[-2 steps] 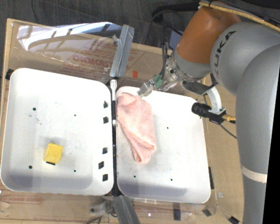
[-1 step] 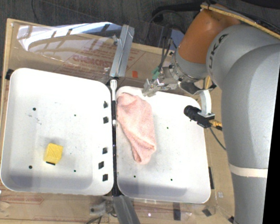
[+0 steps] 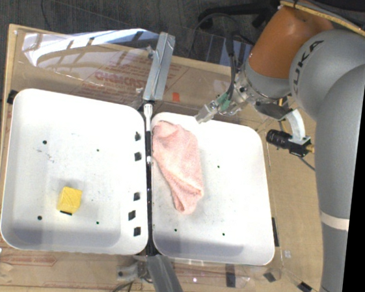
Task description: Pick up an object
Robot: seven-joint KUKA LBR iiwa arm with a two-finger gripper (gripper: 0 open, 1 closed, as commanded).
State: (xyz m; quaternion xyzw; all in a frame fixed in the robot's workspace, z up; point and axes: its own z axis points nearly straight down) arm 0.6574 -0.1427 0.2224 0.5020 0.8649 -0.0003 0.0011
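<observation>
A yellow block (image 3: 69,200) is found nearest the camera, lying flat in the left bin (image 3: 36,112), towards that bin's near left corner and apart from its walls. A few small dark specks are scattered over the floor of the same bin.

A pink cloth (image 3: 177,165) is laid crumpled in the right bin (image 3: 248,202), along that bin's left wall. It is stretched from the far left corner towards the middle of the floor, with its narrower end pointing at the near edge. Small black tabs are set along the divide where the two bins meet.

The two bins are carried side by side on a brown bench (image 3: 295,188). A grey metal bar (image 3: 159,67) is laid on the bench beyond the bins, in line with the divide. A sheet of clear plastic (image 3: 82,45) is spread at the far left corner of the bench.

The gripper (image 3: 202,117) is held over the far rim of the right bin, just beyond the far end of the cloth. Nothing is seen between the fingers; whether they are spread or closed cannot be told. The grey arm (image 3: 334,81) with its orange band (image 3: 283,42) is entered from the far right.
</observation>
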